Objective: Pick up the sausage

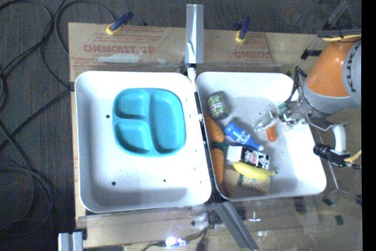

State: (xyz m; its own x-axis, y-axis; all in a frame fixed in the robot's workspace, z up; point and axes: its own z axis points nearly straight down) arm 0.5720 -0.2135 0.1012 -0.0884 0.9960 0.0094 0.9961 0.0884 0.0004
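Since the left bin (88, 144) has just the teal divided tray (150, 120) lying flat in its middle, all the action is over in the right bin (305, 176). Along that bin's left wall lies a carrot (216, 150), long side against the wall, probably just where it slid to. Above it sits a small green-labelled can (217, 105), and next to the carrot there's a blue bottle (241, 135) lying on its side. Below that, a little box with a dark print (254, 157) leans on a banana (254, 170), and a roundish speckled thing (255, 182) is tucked under the banana, too small for me to name.

Further right is the sausage (271, 133), a short orange-red piece lying on the bin floor, apart from the pile. The hand (271, 120) sits right over its upper end, coming in from the arm (332, 76) on the right. My guess is it's lined up there for a grab from above. I honestly can't tell whether the hand is spread or closed, or whether it's got the sausage at all. Nothing looks lifted, so I'd call the pick not done yet.
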